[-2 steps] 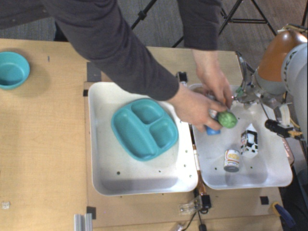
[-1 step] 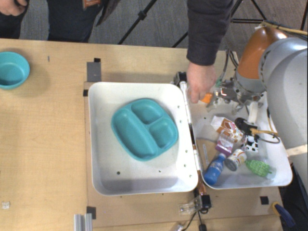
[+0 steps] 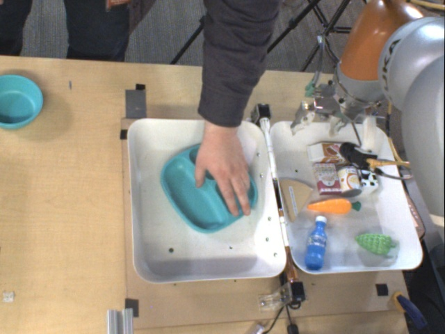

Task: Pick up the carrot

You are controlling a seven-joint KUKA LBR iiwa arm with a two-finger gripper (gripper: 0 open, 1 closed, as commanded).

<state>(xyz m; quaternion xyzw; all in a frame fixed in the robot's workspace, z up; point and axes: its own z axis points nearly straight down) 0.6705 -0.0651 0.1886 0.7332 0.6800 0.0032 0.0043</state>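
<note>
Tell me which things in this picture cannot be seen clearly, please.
- Gripper: camera view, small and blurred at the right bin's far rim, so its finger state is unclear.
- Teal dish: partly covered by a person's hand.
- Packet beside the carrot: print too small to read.
- Arm: cut off by the frame edge.

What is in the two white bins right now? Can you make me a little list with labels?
left bin: a teal dish with a person's hand resting on it
right bin: carrot, blue bottle, green toy, snack packet
carrot: lying flat near the middle, just above the bottle
gripper: over the far edge of the right bin, apart from the carrot
bench: a teal bowl at its far left
</note>
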